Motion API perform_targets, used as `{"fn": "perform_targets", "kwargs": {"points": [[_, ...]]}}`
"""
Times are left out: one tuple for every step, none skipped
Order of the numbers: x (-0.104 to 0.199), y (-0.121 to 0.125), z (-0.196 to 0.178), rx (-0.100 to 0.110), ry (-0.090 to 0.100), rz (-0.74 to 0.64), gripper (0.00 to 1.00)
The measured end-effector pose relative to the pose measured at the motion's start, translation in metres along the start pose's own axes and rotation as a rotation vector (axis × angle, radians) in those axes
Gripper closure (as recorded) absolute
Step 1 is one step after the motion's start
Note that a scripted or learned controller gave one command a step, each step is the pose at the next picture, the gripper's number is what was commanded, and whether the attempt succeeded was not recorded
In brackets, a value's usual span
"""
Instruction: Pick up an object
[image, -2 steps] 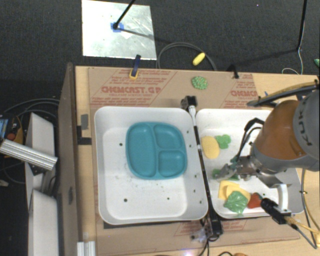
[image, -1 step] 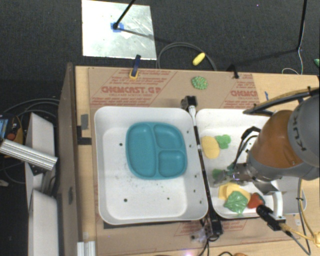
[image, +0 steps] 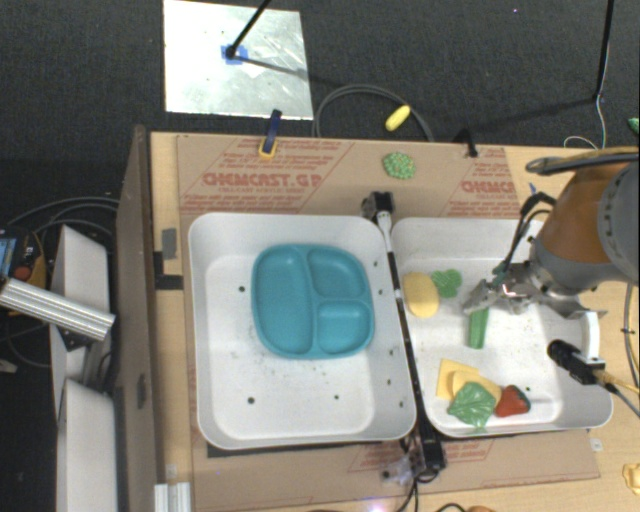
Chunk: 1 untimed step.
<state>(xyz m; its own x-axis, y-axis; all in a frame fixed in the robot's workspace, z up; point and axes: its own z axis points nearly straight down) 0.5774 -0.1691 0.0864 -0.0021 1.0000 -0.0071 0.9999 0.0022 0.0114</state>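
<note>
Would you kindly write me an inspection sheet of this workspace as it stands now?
Surface: cardboard-topped bench bearing left bin and right bin.
Job's things: right bin holds green stick, yellow piece, small green piece, yellow wedge, green leafy piece, red piece.
Clutter: blue divided plate in left bin; green knobbly item on the cardboard.
Grippers: gripper low over the green stick.
Cables: several beside the bench at left, behind it, and at right.
Surroundings: dark floor, silver sheet.
</note>
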Motion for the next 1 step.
{"fn": "perform_targets", "kwargs": {"points": [[0.0513, -0.0015, 0.0021, 0.011, 0.009, -0.006, 0.0]]}}
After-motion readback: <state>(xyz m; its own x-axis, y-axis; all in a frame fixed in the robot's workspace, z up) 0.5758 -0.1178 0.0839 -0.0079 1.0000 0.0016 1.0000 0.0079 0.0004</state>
